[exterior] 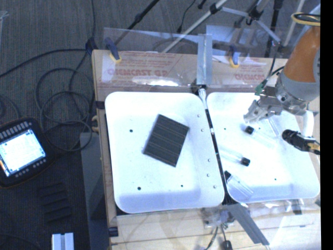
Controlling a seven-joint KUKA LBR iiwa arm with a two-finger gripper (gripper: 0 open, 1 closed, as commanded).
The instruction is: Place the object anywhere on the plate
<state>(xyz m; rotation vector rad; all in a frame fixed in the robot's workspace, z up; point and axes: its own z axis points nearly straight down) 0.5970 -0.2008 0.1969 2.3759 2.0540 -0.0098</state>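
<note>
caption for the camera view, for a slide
Arm's hand over the right bin among small clear tubes; dark ribbed plate in the left bin.

We take the bench (156,66) as our landmark. Left of it, on the grey floor, lies a handheld control pendant (21,151) with a lit screen, and black cables (62,108) loop between the two. Behind the bench's far edge stand tripod legs (229,4). Yellow clamps (113,55) grip that far edge.

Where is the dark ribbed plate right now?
The dark ribbed plate lies flat near the middle of the left bin, slightly toward the divider, well apart from the gripper over the right bin.
</note>
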